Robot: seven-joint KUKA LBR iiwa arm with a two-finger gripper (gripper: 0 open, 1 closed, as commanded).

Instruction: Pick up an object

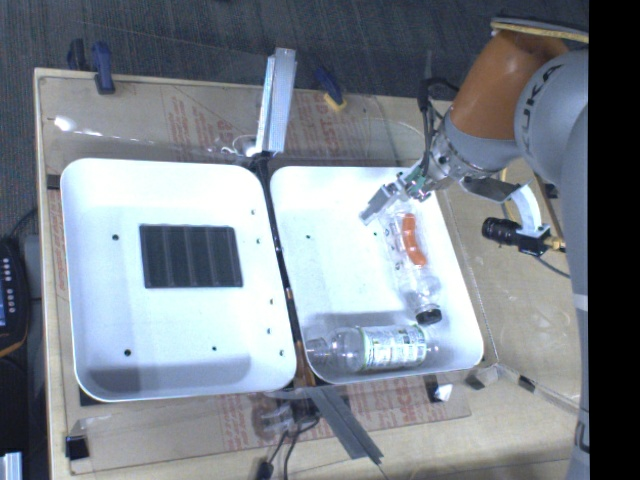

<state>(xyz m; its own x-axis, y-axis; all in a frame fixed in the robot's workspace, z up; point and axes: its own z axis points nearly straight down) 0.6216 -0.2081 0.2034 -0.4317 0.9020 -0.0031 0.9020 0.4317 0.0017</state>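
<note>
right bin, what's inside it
Two clear plastic bottles lie in the right bin: one with an orange label along its right wall, one with a green-white label along the near wall. The gripper covers the first bottle's far end.

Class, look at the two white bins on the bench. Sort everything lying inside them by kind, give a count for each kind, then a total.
Clear plastic bottles: 2, one with an orange label and one with a green-and-white label, both in the right bin
Dark ribbed panels: 1, in the left bin
Total: 3
</note>
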